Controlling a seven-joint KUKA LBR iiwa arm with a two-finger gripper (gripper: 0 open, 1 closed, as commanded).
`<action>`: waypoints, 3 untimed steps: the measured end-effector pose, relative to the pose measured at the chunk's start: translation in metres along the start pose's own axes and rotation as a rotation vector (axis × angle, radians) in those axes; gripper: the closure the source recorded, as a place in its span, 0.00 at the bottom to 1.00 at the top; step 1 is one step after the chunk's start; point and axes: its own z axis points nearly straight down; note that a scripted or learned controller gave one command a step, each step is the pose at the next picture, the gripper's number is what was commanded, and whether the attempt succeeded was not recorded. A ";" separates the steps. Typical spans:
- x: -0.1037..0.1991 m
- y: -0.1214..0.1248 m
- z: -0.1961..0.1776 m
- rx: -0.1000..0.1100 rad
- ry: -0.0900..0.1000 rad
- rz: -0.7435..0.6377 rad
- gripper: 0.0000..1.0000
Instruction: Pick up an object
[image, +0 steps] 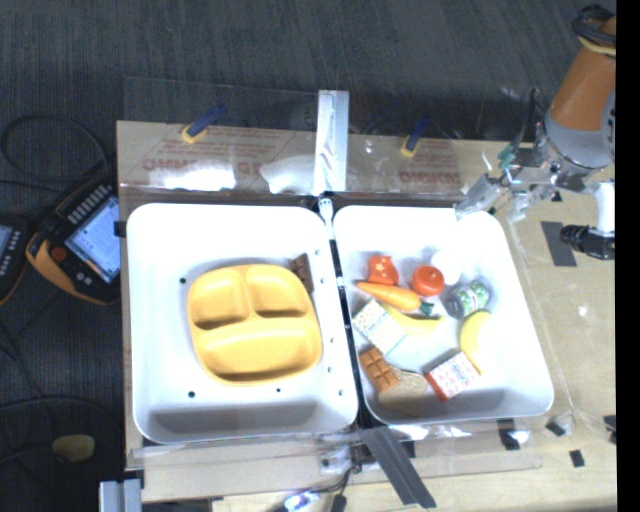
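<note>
Nearest the camera in the right bin (520, 330): a small red-and-white carton (452, 376) and a brown waffle-like piece (374, 368) by the front wall, both likely light and stiff; the carton's flat sides look the easiest purchase. Just behind, a yellow banana (474, 335) lies tilted, smooth and curved, probably toy plastic and prone to slipping unless taken across its middle. A white-green box (372, 323) sits beside it, then an orange carrot (392, 295), long and tapered, best pinched at mid-length. Further back a red tomato (428, 280), a red pepper-like piece (381, 268) and a grey-green round item (467, 298) crowd near one another; round shapes likely roll off the pinch. The left bin (150, 300) holds a yellow divided tray (255, 322), wide and awkward. Bin floors look slick white plastic with low walls. Farthest, the gripper (497, 189) hangs above the right bin's back corner, carrying nothing; whether its pincer is wide or narrow cannot be told. Clamps and clear sheet lie beyond.
</note>
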 end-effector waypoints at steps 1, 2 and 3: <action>0.002 -0.018 0.125 -0.008 0.006 -0.125 0.00; 0.058 -0.044 0.133 -0.010 -0.006 -0.286 0.00; 0.106 -0.076 0.133 -0.012 -0.006 -0.363 0.00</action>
